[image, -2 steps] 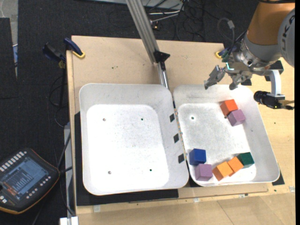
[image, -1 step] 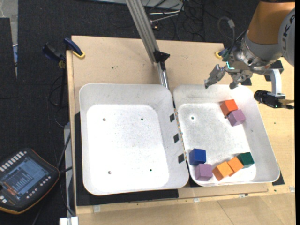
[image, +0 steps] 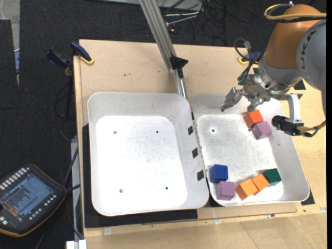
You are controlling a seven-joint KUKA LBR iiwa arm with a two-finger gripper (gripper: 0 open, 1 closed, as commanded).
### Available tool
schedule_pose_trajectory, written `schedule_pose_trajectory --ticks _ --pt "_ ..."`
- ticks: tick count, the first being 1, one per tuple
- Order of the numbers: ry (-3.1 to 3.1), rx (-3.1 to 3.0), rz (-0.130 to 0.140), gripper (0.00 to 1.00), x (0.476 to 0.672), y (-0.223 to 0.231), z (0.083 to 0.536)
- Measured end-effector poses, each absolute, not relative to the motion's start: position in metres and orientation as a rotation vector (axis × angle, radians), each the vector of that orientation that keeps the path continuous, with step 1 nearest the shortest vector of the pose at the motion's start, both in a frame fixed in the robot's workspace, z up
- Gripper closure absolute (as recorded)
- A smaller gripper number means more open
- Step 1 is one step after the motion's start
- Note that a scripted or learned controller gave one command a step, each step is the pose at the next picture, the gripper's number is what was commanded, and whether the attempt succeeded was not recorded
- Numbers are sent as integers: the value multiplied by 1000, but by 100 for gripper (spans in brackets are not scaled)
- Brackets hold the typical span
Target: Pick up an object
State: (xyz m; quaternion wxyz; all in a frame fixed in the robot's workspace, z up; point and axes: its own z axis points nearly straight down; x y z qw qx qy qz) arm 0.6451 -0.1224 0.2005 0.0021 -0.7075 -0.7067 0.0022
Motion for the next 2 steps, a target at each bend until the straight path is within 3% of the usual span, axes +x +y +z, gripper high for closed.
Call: schedule_pose_trajectory --ticks 2 --pt "-2219 -2219 6 0 649 -113 95"
